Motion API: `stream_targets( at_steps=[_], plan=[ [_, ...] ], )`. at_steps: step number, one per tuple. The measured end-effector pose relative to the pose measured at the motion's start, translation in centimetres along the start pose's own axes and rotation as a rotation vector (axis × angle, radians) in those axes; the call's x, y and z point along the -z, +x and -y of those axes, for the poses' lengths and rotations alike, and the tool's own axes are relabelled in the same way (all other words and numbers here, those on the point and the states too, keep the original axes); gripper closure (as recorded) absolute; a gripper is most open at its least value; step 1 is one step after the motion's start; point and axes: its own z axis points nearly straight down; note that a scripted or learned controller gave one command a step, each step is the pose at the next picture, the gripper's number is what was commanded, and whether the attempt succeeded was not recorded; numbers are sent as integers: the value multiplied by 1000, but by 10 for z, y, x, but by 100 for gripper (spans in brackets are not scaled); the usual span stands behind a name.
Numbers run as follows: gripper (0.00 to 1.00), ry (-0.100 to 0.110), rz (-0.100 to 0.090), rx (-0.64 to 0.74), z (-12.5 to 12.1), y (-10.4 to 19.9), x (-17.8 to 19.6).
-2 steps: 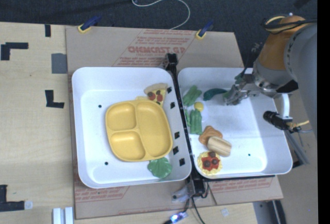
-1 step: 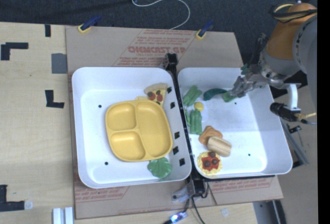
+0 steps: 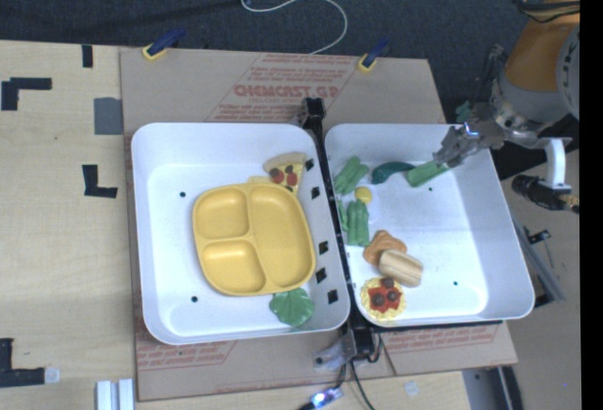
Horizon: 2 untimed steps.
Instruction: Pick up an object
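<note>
Yellow divided plate (image 3: 252, 238) in white left bin (image 3: 155, 210), green toy vegetables (image 3: 355, 221) in white right bin (image 3: 490, 238)

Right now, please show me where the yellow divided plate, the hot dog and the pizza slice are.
yellow divided plate (image 3: 252, 238): camera view, on the ridge between its compartments.
hot dog (image 3: 399, 267): camera view, middle of the bun.
pizza slice (image 3: 286, 169): camera view, on its topping side.

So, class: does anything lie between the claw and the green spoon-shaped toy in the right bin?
Nothing visible does. The claw is right at the pale green handle end of the green spoon-shaped toy, near the right white bin's far right corner. The other toy foods lie further left.
</note>
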Motion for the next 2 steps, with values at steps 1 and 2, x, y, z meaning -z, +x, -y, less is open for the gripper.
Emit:
stream_targets(
  at_steps=[1, 2],
  plan=[
    [100, 0, 0, 2, -1, 0, 44],
    [100, 3, -2, 5, 16, 49, 51]
  ],
)
